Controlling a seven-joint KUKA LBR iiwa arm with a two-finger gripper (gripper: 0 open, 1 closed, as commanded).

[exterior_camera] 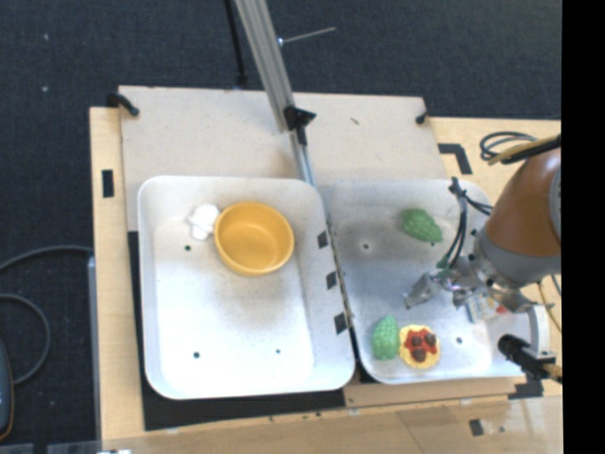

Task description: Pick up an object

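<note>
While claw [444, 289] hangs released | green pieces [421, 224] [385, 337] flank it | yellow toy [420, 345] below

single fixed camera above the bench [236, 130], looking down at a slant; both white bins [170, 348] in frame

This is a robotics lab test cell. A bare board surface [236, 140] stands on dark carpet [95, 26], bearing two white bins [170, 348] and an aluminium mast [265, 55] rising from its back. Loose cables [28, 291] trail on the floor, and toy props such as a yellow bowl [253, 238] lie in the bins.
</note>
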